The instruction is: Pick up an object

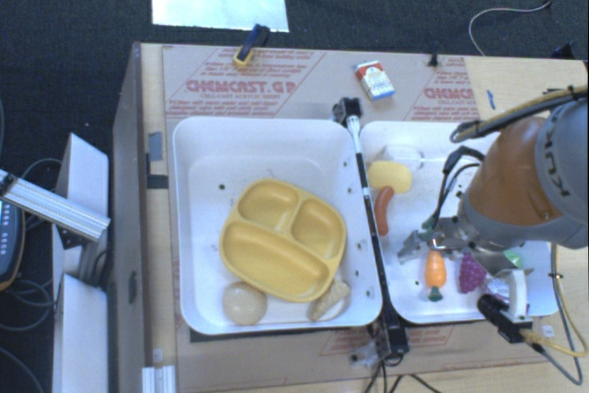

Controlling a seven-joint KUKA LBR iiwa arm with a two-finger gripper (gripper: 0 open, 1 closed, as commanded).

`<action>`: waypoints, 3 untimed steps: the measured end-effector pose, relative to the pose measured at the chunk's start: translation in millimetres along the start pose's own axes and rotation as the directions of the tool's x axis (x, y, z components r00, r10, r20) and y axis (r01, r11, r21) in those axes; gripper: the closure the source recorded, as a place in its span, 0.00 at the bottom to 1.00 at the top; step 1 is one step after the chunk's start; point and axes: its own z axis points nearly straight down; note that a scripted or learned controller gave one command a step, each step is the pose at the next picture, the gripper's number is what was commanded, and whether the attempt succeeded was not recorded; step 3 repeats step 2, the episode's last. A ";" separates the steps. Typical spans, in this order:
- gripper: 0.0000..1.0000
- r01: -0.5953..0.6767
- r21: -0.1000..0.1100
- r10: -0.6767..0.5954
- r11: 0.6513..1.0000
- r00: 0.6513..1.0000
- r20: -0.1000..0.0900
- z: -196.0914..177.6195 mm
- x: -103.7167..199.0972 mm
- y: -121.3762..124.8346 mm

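Bench: brown sheet surface printed with red lettering. Two white bins rest on it side by side, left bin and right bin. Behind the bins lie a red-and-white box and a yellow-and-black tool.

Bins look smooth white plastic, slight gloss. Yellow tray: matt plastic. Toy carrot & grapes plastic-looking, shiny. Bench top: printed paper/card sheet, matt. Arm's orange band glossy.
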 end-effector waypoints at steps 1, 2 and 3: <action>1.00 0.002 -0.003 -0.002 1.000 1.000 0.000 -10.4 0.4 1.1; 1.00 0.004 -0.004 -0.004 1.000 1.000 -0.002 -84.0 77.1 71.6; 1.00 0.004 -0.004 -0.004 1.000 1.000 -0.002 -84.0 77.1 71.6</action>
